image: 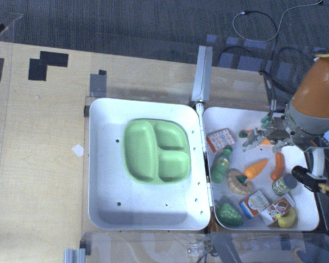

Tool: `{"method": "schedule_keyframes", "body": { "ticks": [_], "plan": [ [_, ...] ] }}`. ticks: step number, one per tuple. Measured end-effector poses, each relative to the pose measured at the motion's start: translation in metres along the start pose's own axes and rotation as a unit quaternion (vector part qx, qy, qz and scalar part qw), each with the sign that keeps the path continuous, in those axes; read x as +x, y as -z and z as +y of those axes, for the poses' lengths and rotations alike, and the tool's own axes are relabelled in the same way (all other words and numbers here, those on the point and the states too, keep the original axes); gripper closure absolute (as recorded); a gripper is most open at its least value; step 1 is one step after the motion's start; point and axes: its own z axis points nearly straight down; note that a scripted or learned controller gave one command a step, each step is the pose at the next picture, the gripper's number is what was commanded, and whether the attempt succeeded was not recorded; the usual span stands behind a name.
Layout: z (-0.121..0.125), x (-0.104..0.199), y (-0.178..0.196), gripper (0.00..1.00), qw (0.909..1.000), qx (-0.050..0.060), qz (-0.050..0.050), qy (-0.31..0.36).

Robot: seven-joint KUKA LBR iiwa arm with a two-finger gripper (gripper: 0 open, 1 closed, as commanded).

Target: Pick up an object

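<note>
The pale wooden desk (41,148) carries two shallow white bins side by side. The left bin (101,207) holds one thing: a green divided tray (155,151) with three compartments, lying near the bin's middle, a little toward its far edge.

The right bin (312,218) holds a scatter of small toy foods. Near its far left corner lies a small red-and-white packet (221,139). Just below it, along the left wall, a green bottle (221,164) lies on its side. Toward the middle sit an orange carrot (255,168) and, just beside it, a tan round item (239,183). A green leafy piece (229,214) rests in the near left corner. Along the near edge are a small printed carton (253,205), another small box (277,208) and a yellow banana (287,220) at the near right. A red-orange sausage-like piece (278,166) and a small can (282,187) lie toward the right side.

The arm (318,90) reaches in over the right bin's far right corner. The claw (262,135) hangs low above the bin's far edge, close to a small green and orange item there; whether it is clenched or released cannot be told, and nothing is seen held in it.
</note>
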Motion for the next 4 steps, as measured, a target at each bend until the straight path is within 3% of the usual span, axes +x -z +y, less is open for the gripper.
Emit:
{"method": "schedule_keyframes", "body": {
  "ticks": [1,2,3,4],
  "plan": [
    [0.008,-0.018,-0.007,0.00,0.9987,-0.002,-0.001,0.051],
    [-0.019,-0.036,-0.095,0.00,0.9959,-0.006,-0.002,0.091],
    [-0.016,-0.034,-0.084,1.00,0.9957,-0.008,-0.001,0.092],
    [-0.006,0.064,0.055,1.00,0.9832,-0.003,-0.001,0.182]
  ]
}}
